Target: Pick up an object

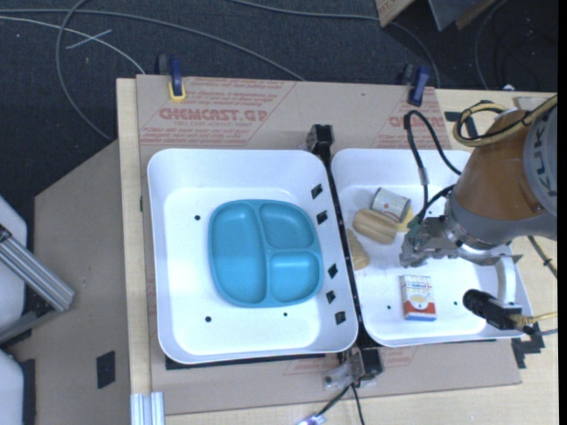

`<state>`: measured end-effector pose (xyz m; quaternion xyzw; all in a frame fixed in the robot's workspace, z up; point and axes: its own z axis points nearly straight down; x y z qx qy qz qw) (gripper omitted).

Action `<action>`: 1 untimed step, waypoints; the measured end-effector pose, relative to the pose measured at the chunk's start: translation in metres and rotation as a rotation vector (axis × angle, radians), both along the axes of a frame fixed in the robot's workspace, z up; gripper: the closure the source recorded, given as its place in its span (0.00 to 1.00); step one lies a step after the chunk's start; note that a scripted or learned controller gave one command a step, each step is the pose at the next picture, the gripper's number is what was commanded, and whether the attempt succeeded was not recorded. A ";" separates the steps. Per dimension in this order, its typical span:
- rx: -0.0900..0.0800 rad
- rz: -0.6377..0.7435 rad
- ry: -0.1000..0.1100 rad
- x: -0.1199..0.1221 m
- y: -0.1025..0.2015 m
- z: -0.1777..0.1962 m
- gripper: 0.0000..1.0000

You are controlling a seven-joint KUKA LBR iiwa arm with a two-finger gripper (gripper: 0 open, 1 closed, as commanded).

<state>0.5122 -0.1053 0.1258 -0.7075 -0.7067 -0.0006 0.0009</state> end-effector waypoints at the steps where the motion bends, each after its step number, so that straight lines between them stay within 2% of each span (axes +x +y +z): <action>1: -0.003 0.002 -0.006 0.011 0.000 0.051 1.00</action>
